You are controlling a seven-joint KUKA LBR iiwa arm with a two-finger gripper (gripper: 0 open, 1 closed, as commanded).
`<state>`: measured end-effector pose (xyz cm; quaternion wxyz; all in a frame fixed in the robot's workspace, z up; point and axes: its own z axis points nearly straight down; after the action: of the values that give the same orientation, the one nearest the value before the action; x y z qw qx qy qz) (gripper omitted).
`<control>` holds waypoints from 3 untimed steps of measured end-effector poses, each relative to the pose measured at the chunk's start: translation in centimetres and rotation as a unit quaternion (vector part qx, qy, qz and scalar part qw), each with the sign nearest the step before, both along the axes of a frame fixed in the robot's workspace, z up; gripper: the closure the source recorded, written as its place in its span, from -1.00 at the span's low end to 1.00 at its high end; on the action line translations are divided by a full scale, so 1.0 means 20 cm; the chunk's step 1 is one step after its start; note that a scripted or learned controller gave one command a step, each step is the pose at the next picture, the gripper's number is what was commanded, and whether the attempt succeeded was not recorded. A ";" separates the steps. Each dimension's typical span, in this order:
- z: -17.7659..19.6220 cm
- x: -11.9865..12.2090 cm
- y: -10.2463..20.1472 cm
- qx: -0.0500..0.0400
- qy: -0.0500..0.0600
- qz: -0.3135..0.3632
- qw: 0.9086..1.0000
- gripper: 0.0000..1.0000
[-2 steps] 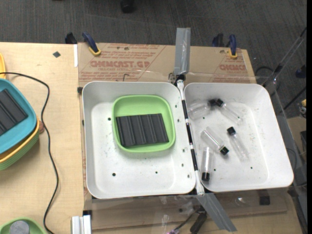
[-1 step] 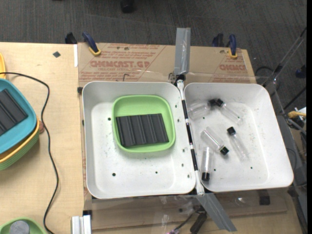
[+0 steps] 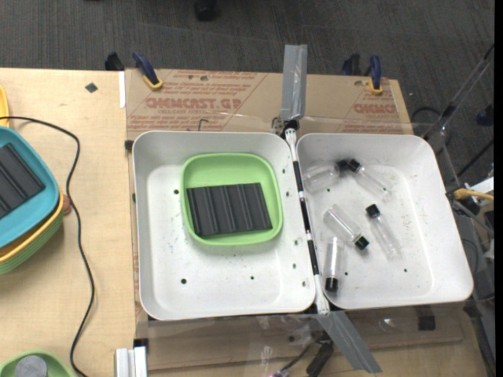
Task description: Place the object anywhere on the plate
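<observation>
Toward nine o'clock on the bench, the left white bin (image 3: 157,289) holds a green square plate (image 3: 231,199) bearing a dark ribbed black pad (image 3: 229,209). At three o'clock, the right white bin (image 3: 440,281) carries several clear vials with black caps: one near twelve (image 3: 355,170), one central (image 3: 346,229), one toward six (image 3: 331,264), another toward three (image 3: 381,225). All vials lie apart from the plate.

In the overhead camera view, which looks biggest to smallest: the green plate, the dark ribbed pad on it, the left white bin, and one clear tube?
1. left white bin
2. green plate
3. dark ribbed pad
4. clear tube
</observation>
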<state>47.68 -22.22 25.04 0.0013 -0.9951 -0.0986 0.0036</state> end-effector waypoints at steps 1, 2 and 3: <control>0.05 0.00 0.00 -0.001 -0.001 0.002 1.000 -1.00; 0.22 0.00 0.00 -0.001 -0.001 0.004 1.000 -1.00; 0.04 0.00 0.00 0.000 -0.001 0.000 1.000 -1.00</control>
<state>47.70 -22.23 25.85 0.0009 -0.9951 -0.0990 0.0030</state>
